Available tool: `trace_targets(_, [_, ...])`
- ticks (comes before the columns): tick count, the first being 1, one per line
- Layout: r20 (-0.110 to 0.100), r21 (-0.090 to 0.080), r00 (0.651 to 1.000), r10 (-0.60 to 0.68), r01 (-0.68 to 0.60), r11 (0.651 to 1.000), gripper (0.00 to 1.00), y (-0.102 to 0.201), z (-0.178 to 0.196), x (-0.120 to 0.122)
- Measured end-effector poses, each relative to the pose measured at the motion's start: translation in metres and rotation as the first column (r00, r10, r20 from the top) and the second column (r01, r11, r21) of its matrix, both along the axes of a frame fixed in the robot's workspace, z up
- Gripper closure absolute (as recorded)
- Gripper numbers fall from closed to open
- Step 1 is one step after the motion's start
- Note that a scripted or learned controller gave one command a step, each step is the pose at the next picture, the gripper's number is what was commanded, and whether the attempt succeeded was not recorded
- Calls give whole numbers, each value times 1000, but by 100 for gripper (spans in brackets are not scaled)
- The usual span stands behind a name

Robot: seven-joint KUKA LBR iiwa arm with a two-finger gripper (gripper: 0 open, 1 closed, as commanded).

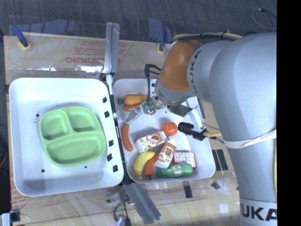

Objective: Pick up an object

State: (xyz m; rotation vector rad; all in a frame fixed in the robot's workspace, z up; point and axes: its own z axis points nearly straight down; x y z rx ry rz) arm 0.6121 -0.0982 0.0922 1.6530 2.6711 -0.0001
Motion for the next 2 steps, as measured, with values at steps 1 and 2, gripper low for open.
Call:
trace_targets(1, [1, 0, 1000, 4, -4, 1000, 100, 0, 11, 1])
trace_targets(2, [1, -1, 975, 224, -224, 975, 100, 35, 101, 39])
